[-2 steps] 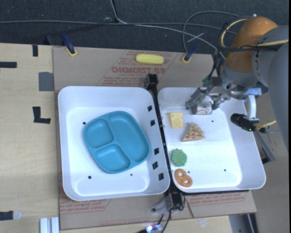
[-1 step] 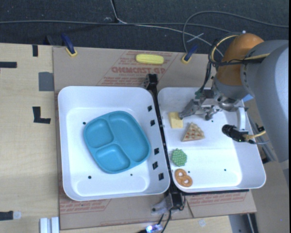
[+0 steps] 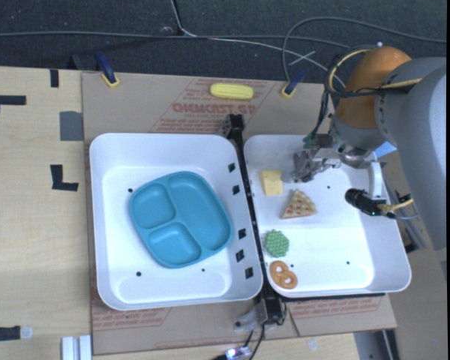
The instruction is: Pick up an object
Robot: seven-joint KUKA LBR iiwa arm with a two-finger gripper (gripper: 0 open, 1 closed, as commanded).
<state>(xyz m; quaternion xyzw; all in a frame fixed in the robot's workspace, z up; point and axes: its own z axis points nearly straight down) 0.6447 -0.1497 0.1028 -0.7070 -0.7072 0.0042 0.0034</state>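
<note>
In the right bin (image 3: 360, 268) lie a yellow cheese block (image 3: 271, 182), a pizza slice (image 3: 298, 205), a green broccoli piece (image 3: 276, 242) and an orange pretzel (image 3: 283, 274). My gripper (image 3: 306, 167) hangs over the bin's upper part, just right of the cheese block and above the pizza slice. Nothing shows between its fingertips. The left bin (image 3: 112, 223) holds a blue divided plate (image 3: 180, 217).
A yellow banana-like toy (image 3: 231, 91) lies on the cardboard behind the bins. Clamps (image 3: 107, 72) hold the cardboard at the back edge. Cables run across the dark backdrop. The grey arm (image 3: 420, 141) covers the right bin's right side.
</note>
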